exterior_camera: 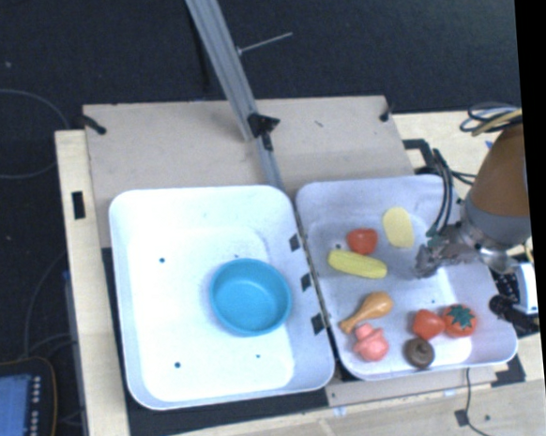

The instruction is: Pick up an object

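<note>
The right bin (347, 206) holds several toy foods: a yellow corn cob (357, 264), a small red piece (361, 241), a pale yellow lemon-like piece (398, 227), a tan drumstick (367, 310), a pink piece (370, 344), a brown round piece (418, 352), a red pepper (427, 323) and a tomato with a green top (460, 320). My gripper (428, 260) hangs low over the right bin's bare floor, just right of the corn cob and below the lemon piece. Nothing shows between its fingers.
The left bin (161, 230) holds a blue bowl (249, 296). A grey metal pole (228, 65) slants up from the bins' back edge. Cables (440, 185) trail by the arm at the right.
</note>
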